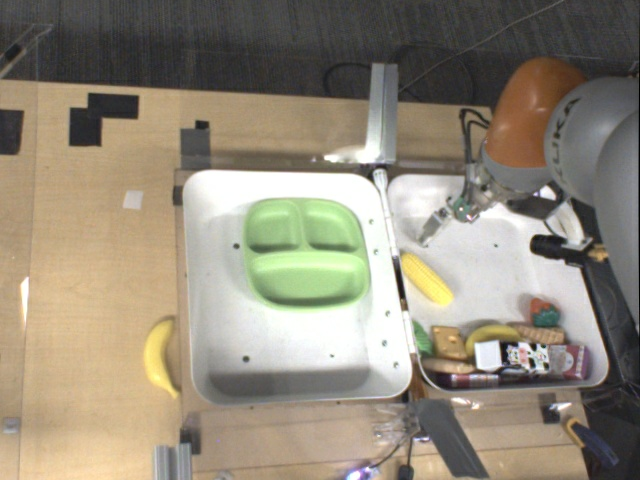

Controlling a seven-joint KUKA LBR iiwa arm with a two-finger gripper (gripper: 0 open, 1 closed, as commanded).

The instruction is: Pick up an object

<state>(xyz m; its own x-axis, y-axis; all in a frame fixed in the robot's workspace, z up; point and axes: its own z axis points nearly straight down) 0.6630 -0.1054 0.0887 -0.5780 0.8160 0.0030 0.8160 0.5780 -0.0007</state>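
My gripper (432, 228) hangs low over the upper left part of the right bin (500, 258), with nothing seen between its fingers. A yellow corn cob (426, 277) lies just below it, near the bin's left wall. Along the bin's front edge sit a yellow banana (497, 335), a small printed box (527, 357), a tan piece (449, 343) and a red and green item (543, 313).
The left bin (210, 268) holds a green divided plate (304, 251). A second banana (160, 356) lies on the bench outside the left bin's left wall. The arm's grey body and orange band (525, 118) fill the upper right.
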